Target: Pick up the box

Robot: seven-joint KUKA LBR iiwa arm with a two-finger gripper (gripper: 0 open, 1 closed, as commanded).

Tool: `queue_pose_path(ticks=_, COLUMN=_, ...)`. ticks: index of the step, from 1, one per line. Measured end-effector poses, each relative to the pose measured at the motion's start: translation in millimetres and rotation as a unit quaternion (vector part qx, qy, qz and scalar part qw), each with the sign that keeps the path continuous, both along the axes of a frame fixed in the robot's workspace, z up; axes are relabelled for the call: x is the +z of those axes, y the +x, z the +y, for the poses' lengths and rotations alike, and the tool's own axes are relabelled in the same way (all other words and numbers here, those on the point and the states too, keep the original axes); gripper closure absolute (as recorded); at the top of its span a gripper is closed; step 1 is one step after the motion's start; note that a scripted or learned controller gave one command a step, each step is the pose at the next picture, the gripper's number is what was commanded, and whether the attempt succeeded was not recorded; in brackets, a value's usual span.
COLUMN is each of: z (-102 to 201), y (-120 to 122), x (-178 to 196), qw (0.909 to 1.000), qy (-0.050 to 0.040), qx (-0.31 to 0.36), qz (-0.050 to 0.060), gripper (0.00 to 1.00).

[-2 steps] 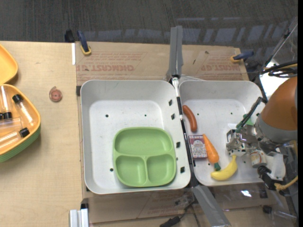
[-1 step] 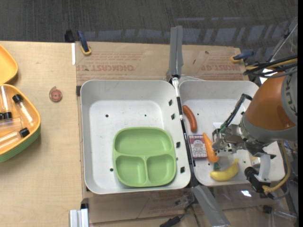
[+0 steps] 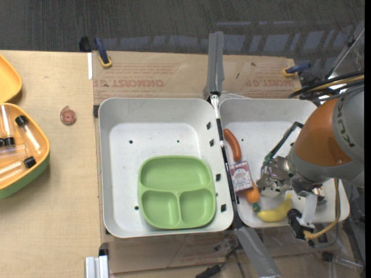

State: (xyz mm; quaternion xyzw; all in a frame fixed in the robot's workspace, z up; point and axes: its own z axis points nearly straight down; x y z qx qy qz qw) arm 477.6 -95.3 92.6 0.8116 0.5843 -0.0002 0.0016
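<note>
The box [image 3: 241, 176], a small flat carton with a pinkish printed face, lies in the right bin [image 3: 255, 110] against its left wall, tilted slightly, just below a red-orange sausage-shaped toy [image 3: 233, 143] and just above a small orange ball [image 3: 253, 195]. A yellow banana [image 3: 273, 212] lies near the bin's front edge, beside the ball. The arm [image 3: 324, 143], grey with its orange band, reaches in from the right and bends down over the right bin; its hand [image 3: 271, 180] sits low just to the right of the box, above the ball and banana, apart from the carton as far as the view shows. Whether the hand is released or clenched cannot be told, and nothing is seen gripped in it. The left bin [image 3: 113, 155] holds a green divided tray [image 3: 176, 191] with three compartments. On the table, far left, an orange dish [image 3: 36, 133] holds small vials [image 3: 13, 145].
</note>
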Motion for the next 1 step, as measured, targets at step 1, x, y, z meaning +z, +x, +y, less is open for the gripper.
queue_pose_path(ticks=1, z=-31.8, y=35.7, x=29.7, qw=0.9967, qy=0.0008, qx=-0.082, qz=0.003, gripper=1.00)
